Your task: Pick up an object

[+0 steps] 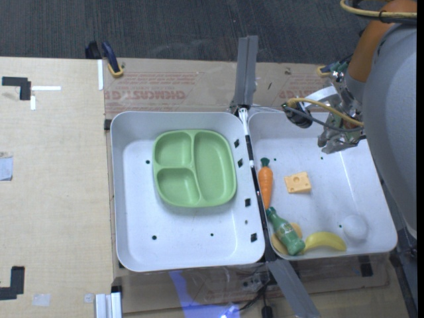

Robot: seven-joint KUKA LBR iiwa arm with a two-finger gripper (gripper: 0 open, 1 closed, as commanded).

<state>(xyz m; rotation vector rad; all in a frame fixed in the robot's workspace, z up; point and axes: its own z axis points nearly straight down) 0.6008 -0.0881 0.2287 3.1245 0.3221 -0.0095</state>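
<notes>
Fixed overhead view of the bench. You see the two-finger gripper hanging over the far right corner of the right shallow white plastic bin; whether the claw is open or closed cannot be told here, and nothing can be seen in it. Judge the pick as not yet made: every candidate lies on the bin floor. Note the glossy orange tapered toy carrot along the left wall, the matte yellow cheese wedge with holes near the centre, the green plastic bottle and the smooth curved yellow banana at the near edge, touching, and the pale rounded white object near the right corner. The left white bin holds a smooth light-green three-compartment plate.
</notes>
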